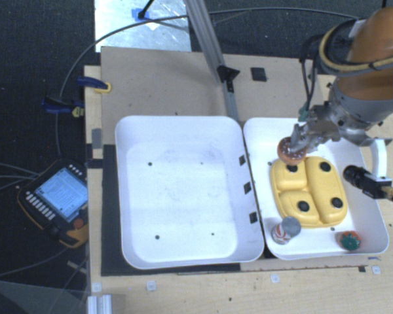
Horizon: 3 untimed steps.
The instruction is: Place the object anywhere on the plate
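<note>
The end effector (300,140) hangs over the far-left corner of the yellow sectioned plate (309,190) in the right bin (373,237). A small brown, ring-shaped object (290,153) sits right under its tip, at the plate's far edge; whether it is gripped cannot be told, since the wrist hides the contact. Near the bin's front edge lie a small grey-and-red item (285,230) and a green-and-orange one (349,241), both too blurred to identify. No writing is legible. The left bin (180,191) adjoins on the desk (164,84).
</note>
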Tool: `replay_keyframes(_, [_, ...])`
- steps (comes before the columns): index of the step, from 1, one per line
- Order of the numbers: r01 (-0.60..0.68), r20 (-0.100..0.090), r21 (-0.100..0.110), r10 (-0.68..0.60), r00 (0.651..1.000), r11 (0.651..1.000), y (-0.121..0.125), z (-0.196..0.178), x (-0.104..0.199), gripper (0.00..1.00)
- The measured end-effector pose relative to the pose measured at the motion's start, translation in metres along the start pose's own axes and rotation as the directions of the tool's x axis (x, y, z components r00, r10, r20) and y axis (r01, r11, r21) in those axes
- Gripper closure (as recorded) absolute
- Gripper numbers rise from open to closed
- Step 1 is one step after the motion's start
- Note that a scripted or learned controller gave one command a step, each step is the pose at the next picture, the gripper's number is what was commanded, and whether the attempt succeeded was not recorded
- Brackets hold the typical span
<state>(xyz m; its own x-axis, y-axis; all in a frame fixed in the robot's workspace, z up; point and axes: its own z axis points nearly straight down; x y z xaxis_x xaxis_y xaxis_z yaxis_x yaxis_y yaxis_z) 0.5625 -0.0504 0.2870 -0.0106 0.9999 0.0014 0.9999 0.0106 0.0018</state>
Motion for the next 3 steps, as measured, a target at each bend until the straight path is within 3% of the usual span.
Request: replay_keyframes(3, [-0.001,-0.001,0.003,0.001,1.000,1.000,-0.015,0.038,0.152,1.00])
